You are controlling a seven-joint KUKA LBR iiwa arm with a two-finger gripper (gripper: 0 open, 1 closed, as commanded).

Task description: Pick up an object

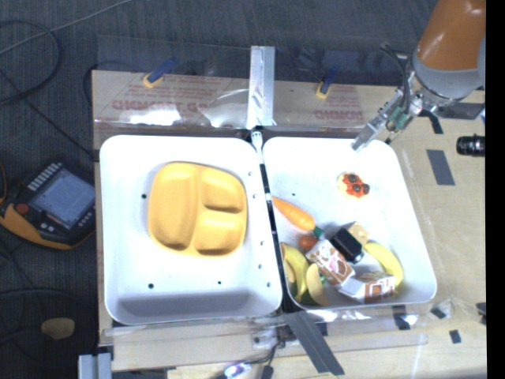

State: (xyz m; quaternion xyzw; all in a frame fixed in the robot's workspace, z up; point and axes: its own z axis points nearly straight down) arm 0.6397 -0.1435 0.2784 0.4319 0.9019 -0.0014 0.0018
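Nearest to you, the front corner of the right bin [410, 212] holds a heap: bananas [388, 260] curving along the front wall, a small printed carton [330, 262] lying tilted on them, a second white-and-orange box [369, 287] beside it, and a black block [347, 243] resting on top of the heap. Just behind that pile you will find the carrot [292, 212], lying flat on the bin floor close to the divider between the bins; its long axis runs on a diagonal, one end toward the far left by the divider and the other toward the near right, where a bit of green touches the heap. Further back in the same bin, well apart from the heap, sits a small round orange piece with dark spots [354, 184]. Over in the left bin [126, 235] you see a yellow divided tray [197, 208] lying flat near the middle. Farthest from you, the gripper [371, 135] hangs at the right bin's far rim, tilted down toward the left, with nothing between its tips; you cannot tell from here how wide it stands. Above it you see the arm's orange band [454, 22].
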